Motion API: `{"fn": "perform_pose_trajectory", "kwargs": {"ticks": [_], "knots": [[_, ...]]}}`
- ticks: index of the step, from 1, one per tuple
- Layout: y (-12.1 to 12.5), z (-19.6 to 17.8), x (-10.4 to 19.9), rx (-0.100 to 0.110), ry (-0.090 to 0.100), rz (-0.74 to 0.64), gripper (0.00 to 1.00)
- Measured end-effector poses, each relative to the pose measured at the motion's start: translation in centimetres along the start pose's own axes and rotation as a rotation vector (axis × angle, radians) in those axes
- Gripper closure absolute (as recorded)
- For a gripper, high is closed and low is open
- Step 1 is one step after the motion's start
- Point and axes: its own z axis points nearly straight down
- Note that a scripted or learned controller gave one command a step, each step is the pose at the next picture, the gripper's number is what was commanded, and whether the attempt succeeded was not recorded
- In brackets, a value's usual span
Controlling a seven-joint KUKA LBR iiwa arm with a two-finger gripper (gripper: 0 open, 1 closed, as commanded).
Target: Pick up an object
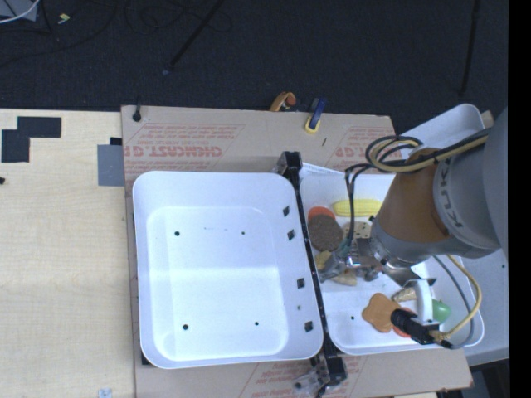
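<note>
The right bin (pixel 348 342) holds several small objects: a brown round disc with an orange rim (pixel 324 230), a yellow piece (pixel 357 209), a tan flat piece (pixel 379 312), an orange-red piece (pixel 403 324) and a green and white item (pixel 435 309). My gripper (pixel 347 265) hangs low among the clutter near the middle of this bin, just below the brown disc. The grey arm with its orange band (pixel 415 210) covers the bin's right part. A small tan object (pixel 342 276) lies right at the gripper.
The left white bin (pixel 217 264) lies beside the right one, split from it by a black divider with clips (pixel 303 247). Both sit on a cardboard sheet (pixel 207 143). Yellow and orange clamps (pixel 314 116) stand at the cardboard's far edge. Cables loop around the arm.
</note>
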Motion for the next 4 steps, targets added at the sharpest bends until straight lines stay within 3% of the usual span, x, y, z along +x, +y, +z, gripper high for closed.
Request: {"fn": "perform_pose_trajectory", "kwargs": {"ticks": [1, 2, 3, 4], "knots": [[3.4, 0.0, 0.2, -0.001, 0.0, -0.001, 0.0], [11.7, -10.8, 1.6, -0.016, -0.002, -0.003, 0.0], [6.6, -4.2, -3.8, 0.009, 0.0, 0.006, 0.0], [4.4, -0.2, -2.5, -0.005, -0.004, 0.005, 0.0]]}}
